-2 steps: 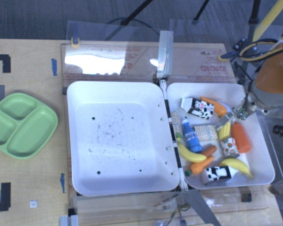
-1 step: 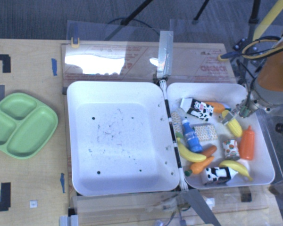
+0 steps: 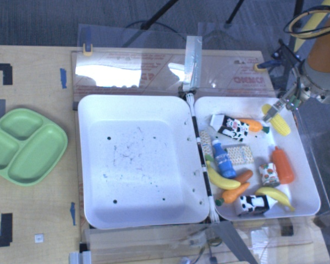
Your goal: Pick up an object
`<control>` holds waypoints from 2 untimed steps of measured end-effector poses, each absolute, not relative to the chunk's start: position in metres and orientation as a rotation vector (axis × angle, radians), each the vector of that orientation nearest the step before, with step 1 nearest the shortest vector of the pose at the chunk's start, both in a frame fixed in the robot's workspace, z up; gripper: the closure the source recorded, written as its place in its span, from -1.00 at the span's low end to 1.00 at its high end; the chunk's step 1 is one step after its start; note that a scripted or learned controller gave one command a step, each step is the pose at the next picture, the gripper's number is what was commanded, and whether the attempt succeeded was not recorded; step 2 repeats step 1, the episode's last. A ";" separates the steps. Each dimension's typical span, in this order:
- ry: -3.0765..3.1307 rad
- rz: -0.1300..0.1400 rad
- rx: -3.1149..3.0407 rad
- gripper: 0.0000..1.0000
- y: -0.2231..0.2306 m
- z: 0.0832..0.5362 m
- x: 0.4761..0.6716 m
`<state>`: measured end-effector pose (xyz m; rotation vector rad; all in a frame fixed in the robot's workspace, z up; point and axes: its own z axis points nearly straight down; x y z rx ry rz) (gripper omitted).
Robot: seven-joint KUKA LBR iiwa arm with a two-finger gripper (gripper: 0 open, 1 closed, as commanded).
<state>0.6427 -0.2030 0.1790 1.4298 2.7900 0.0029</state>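
The hand (image 3: 275,110) hangs at the two o'clock corner of the right bin (image 3: 311,194), just beside a yellow corn cob (image 3: 281,125) — whether it is wide or narrow, I cannot tell. Toward nine o'clock from it lie a cow-patterned carton (image 3: 231,127) and a carrot (image 3: 253,126). Further out, at six o'clock, sit a blue bottle (image 3: 224,160), an orange pepper (image 3: 284,166), two bananas (image 3: 222,180) and a second cow carton (image 3: 254,203). The left bin (image 3: 93,114) adjoins at nine o'clock; beyond it on the tabletop (image 3: 33,70) rests a green divided plate (image 3: 25,146).
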 end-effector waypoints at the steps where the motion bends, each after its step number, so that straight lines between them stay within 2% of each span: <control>1: 2.993 0.001 0.926 1.00 -0.219 0.180 0.647; 2: 2.993 0.001 0.926 1.00 -0.219 0.180 0.647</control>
